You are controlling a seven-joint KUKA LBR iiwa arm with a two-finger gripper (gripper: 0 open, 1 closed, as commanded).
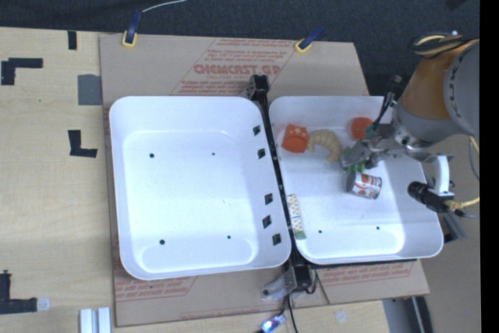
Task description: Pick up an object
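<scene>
So far nothing has been lifted. The glossy white right bin (390, 246) holds all the objects. The gripper (359, 160) is lowered just above a small printed can (365, 185) lying tilted; its opening cannot be judged. Nearby lie a pale curved piece (327, 143), an orange block (295, 138) and a red ball (360, 125).

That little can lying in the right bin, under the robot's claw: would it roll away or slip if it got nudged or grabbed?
The can seems to lie on its side, so a nudge would probably roll it across the smooth floor of the right bin. Its rounded wall may slip between the fingers of the gripper. It looks small, so likely light.
</scene>
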